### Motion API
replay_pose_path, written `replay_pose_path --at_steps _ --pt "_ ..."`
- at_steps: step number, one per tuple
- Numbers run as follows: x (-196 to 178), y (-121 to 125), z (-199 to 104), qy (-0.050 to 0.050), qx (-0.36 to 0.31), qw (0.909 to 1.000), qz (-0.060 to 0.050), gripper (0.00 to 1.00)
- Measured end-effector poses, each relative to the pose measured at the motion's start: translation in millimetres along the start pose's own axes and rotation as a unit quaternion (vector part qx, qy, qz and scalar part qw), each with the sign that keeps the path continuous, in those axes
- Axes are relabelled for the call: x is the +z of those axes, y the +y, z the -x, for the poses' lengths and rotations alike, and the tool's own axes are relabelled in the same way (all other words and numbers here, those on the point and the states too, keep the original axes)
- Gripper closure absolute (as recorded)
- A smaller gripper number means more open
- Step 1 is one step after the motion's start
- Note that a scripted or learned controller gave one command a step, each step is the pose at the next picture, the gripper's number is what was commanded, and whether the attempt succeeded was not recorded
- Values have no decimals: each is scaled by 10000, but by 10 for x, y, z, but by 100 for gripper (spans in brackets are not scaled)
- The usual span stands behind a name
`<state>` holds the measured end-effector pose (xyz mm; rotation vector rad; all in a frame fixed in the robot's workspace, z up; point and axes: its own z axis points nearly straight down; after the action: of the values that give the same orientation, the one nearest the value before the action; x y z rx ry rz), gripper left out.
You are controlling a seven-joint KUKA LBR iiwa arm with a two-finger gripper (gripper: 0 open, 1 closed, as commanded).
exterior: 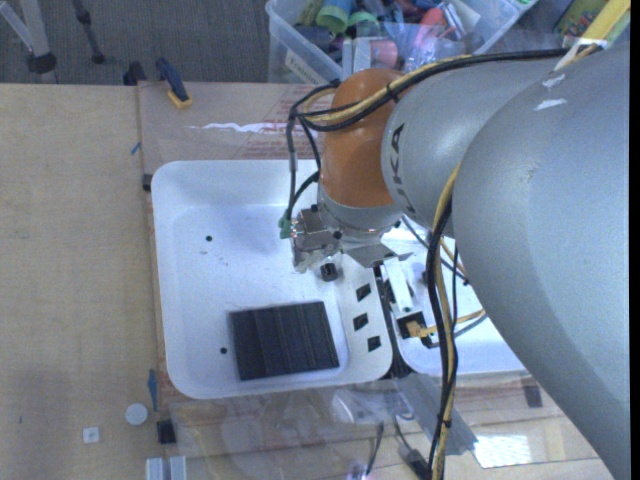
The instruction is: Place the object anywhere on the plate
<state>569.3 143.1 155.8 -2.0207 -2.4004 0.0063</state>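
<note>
arm (pixel 540 218): big, smooth, grey
band (pixel 355 148): round, orange
cables (pixel 440 268): thin, black and yellow, running along the arm
wrist part (pixel 320 236): small, shiny metal

I count two white bins on my counter (pixel 70 268): the left bin (pixel 190 218) in plain sight, and the right bin (pixel 480 353), mostly hidden under my arm (pixel 520 198). One dark ribbed plate (pixel 284 340) lies in the left bin. One blue clamp (pixel 174 86) sits at the counter's far edge. One clear tub of mixed toys (pixel 400 13) stands behind; the toys are too jumbled to count. One small round disc (pixel 135 414) lies near the front.
</note>
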Motion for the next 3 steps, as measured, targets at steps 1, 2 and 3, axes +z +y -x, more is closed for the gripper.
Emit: replay_pose_path --at_steps 1,2,3 --pt "65 -113 -756 -2 1440 9896 14 100" --pt "650 -161 -865 42 3775 9259 84 100" --pt "-10 -89 -196 -1 1824 9832 21 100"
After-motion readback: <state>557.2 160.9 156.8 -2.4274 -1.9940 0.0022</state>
